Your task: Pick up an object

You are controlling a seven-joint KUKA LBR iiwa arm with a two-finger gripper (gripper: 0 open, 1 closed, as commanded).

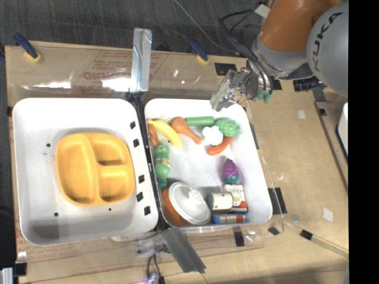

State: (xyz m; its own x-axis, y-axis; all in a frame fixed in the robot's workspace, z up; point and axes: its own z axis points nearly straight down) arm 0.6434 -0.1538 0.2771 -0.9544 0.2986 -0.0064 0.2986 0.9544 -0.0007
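Observation:
My gripper (228,94) hangs over the far right rim of the right bin (257,158), fingers pointing down-left with nothing between them. Just below it lie a green broccoli piece (226,126), a green stick (199,121), a white piece (211,135) and an orange-red curved piece (218,147). A yellow banana (166,132) and an orange chicken leg (185,129) lie at the bin's far left. A purple grape bunch (230,170), a small carton (236,197), a can (221,202) and a pot with a grey lid (185,205) crowd the near end.
The left bin (29,158) holds a yellow divided tray (95,168). A green corn-like piece (161,161) lies along the right bin's left wall. A taped metal strip (141,61) stands behind the divider. Cables run across the dark floor at the back.

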